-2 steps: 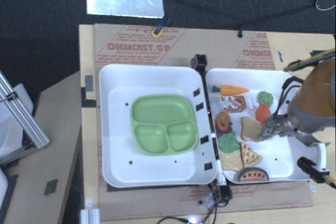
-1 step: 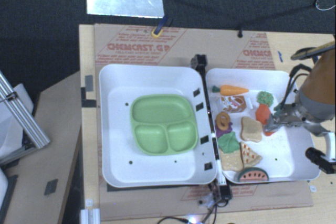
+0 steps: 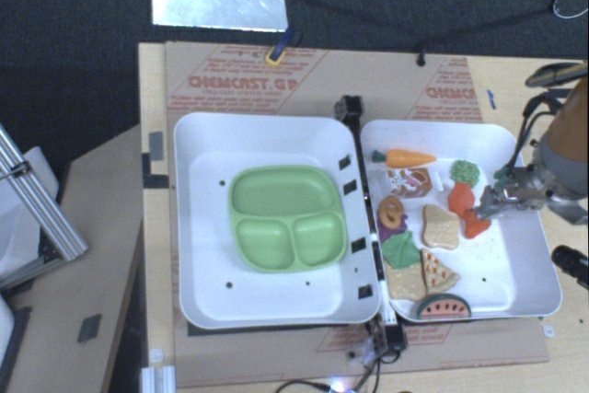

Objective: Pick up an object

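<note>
Toy food pieces fill the right-hand shallow white bin (image 3: 529,276), one of two bins set side by side on a wooden bench. Along the bin's far edge lies an orange plastic carrot with a green top (image 3: 409,158). Near it, toward the arm, sits a small green broccoli floret (image 3: 466,171). Below the carrot is a small brown-and-white packet-like piece (image 3: 413,183), and beside that a brown pretzel-shaped ring (image 3: 391,213). A red-orange piece (image 3: 460,198) lies just under the broccoli, and a tan slice of toy bread (image 3: 441,228) rests near the middle of the bin. Toward the near edge are a purple and green leafy piece (image 3: 399,248), a triangular pizza slice (image 3: 436,272), a pale cracker-like square (image 3: 404,283), and a watermelon wedge (image 3: 444,307) against the near rim.

The grey two-finger gripper (image 3: 482,208) reaches in from the right, low over the bin, its tip right at a small red toy piece (image 3: 475,226) — whether the fingers are parted or closed on anything cannot be told from this angle.

The left-hand white bin (image 3: 198,161) holds a pale green plastic plate with three compartments (image 3: 286,218), lying flat near its centre.
</note>
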`<state>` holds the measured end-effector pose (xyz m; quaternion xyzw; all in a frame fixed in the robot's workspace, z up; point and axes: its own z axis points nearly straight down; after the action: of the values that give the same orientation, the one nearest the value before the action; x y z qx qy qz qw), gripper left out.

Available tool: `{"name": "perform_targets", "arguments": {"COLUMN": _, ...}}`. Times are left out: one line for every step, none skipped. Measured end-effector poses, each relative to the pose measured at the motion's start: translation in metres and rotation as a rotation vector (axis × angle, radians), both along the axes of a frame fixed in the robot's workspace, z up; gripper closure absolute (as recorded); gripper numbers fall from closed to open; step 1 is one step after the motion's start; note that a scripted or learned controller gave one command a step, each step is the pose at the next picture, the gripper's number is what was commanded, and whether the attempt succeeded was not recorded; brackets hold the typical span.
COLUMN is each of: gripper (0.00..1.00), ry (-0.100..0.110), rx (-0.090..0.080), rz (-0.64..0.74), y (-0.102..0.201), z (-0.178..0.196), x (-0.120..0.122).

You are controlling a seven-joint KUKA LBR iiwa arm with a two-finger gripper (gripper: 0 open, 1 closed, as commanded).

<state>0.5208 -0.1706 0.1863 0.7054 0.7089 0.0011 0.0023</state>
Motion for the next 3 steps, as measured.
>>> {"name": "perform_targets", "arguments": {"gripper": 1.0, "ry": -0.001, "rx": 0.0, "rz": 0.0, "y": 0.0, "z": 0.041, "x": 0.002}}
{"name": "perform_targets", "arguments": {"gripper": 1.0, "ry": 0.001, "rx": 0.003, "rz": 0.006, "y": 0.055, "z": 0.048, "x": 0.02}}
{"name": "perform_targets", "arguments": {"gripper": 1.0, "ry": 0.002, "rx": 0.004, "rz": 0.007, "y": 0.115, "z": 0.05, "x": 0.032}}
